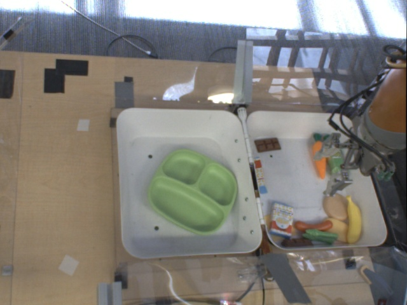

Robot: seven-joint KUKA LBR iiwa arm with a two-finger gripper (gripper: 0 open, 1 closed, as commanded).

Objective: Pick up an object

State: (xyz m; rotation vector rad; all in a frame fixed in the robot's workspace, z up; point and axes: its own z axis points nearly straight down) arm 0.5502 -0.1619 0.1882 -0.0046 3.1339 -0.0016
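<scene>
The right bin (289, 178) holds several toy foods. An orange carrot (320, 162) with a green top lies at its far right, next to a small green piece (335, 164). My gripper (333, 166) hangs over that spot, open, one finger (328, 146) behind the carrot and the other nearer the front. The green piece lies between the fingers; I cannot tell whether they touch it. Below are a tan rounded piece (334, 206), a yellow banana (353, 220), a red chili (313, 225), a green pod (320, 236) and a small printed box (282, 218).
A brown chocolate bar (268, 145) lies at the back of the right bin. A green divided plate (193, 190) sits in the left bin (130, 189). A thin coloured strip (259, 175) lies along the wall between the bins. Cables trail from the arm at the right.
</scene>
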